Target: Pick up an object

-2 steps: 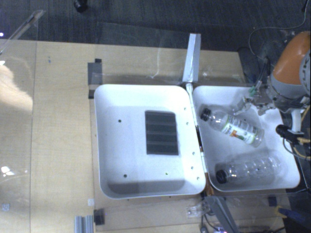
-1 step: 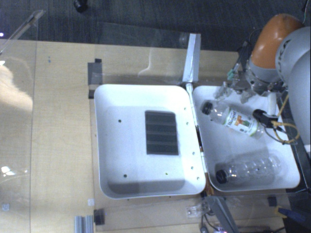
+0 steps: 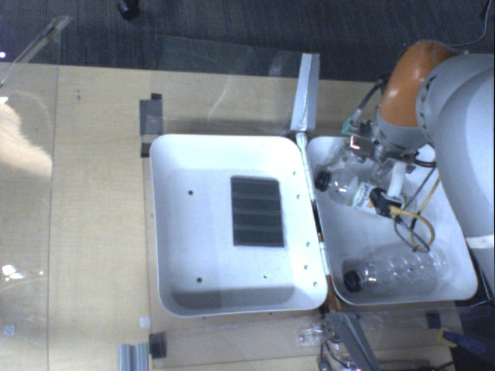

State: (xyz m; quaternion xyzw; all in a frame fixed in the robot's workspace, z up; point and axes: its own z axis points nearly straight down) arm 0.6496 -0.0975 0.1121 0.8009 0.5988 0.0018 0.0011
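**benchwatcher:** what's your feed showing right now?

**me:** running it remotely, so i only get the overhead cam. two white bins side by side on the wooden bench [image 3: 93, 230]. the left bin [image 3: 174, 284] has a dark ribbed rectangular pad [image 3: 257, 211] lying flat around its middle. the right bin [image 3: 334, 238] has two clear plastic bottles. one bottle with a label [image 3: 346, 187] lies on its side near the bin's far left corner, dark cap pointing at the left wall. the other clear bottle [image 3: 394, 271] lies along the near edge, dark cap toward the near left corner.

**benchwatcher:** and the arm?

**me:** grey arm [image 3: 456, 130] with the orange band comes in from the right, wrist hanging over the far part of the right bin. the gripper [image 3: 380, 178] is down right by the labelled bottle, at its base end, looks like it's touching or just beside it.

**benchwatcher:** got it in the fingers?

**me:** honestly can't tell. cables and the wrist clutter that spot, so i can't say whether it's spread or clamped on anything.
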